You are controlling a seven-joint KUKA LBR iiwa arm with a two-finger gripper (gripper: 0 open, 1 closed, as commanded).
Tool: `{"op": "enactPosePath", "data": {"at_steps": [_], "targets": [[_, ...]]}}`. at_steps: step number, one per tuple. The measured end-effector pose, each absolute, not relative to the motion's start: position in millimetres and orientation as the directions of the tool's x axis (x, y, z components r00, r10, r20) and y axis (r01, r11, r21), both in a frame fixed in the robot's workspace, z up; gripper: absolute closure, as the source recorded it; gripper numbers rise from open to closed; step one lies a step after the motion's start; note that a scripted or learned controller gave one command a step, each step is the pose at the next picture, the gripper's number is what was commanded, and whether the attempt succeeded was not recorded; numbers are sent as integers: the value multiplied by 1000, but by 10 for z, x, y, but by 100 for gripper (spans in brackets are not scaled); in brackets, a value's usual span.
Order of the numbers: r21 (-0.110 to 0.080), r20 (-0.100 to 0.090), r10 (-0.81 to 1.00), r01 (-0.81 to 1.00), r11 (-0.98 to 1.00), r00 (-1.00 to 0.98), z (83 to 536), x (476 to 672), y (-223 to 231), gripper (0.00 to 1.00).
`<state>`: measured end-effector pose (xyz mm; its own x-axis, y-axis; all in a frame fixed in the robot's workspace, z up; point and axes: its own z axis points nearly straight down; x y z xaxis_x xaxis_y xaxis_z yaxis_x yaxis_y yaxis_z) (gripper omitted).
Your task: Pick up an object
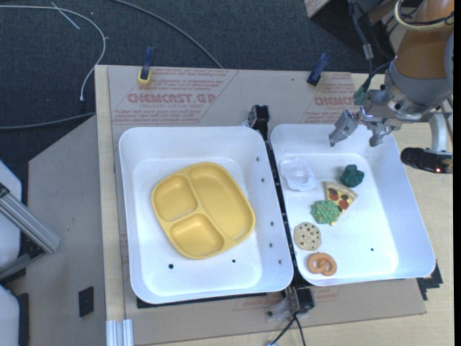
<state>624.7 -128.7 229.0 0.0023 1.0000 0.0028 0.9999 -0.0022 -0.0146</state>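
My gripper [358, 133] hangs open over the far edge of the right bin [403, 215], its two fingers spread with nothing between them. Below it in that bin lie a dark green broccoli piece [351, 174], a pizza slice [339, 194], a lighter green leafy piece [325, 211], a clear cup [296, 173], a chocolate-chip cookie [307, 236] and a pretzel [321, 264]. The gripper is above and apart from all of them; the broccoli piece is the closest.
The left bin [137, 193] holds a yellow three-compartment tray [202, 209]. Black clamps [258, 116] sit between the bins at the far and near ends. Blue clips [147, 66] hold the cardboard base. The arm's orange band [432, 9] rises at the top right.
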Motion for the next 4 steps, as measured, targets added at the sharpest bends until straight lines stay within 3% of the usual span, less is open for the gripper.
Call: {"op": "enactPosePath", "data": {"at_steps": [1,4], "targets": [[-1,1,1000,1000,1,-1,2370,6273,-1283,0],[-4,1,1000,1000,0,0,971,6388,-1347,0]]}}
